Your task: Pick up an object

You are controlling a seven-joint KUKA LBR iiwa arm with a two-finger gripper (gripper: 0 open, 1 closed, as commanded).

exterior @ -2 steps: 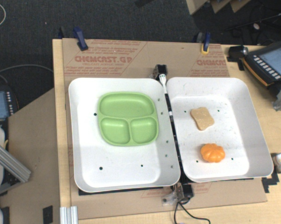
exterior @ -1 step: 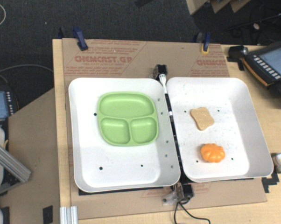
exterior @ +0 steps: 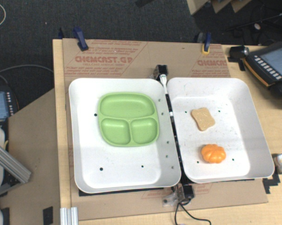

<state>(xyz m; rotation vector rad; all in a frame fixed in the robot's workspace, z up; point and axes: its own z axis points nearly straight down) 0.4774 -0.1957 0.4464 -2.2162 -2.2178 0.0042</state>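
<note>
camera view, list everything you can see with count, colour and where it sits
bins: 2, white, side by side on the bench
divided plate: 1, light green, three compartments, in the left bin
slice of toast: 1, tan, upper middle of the right bin
pumpkin-shaped toy: 1, orange, right bin, below the toast and apart from it
clamps: 2, blue, on the board's far edge
tablet device: 1, dark with orange trim, upper right
</note>
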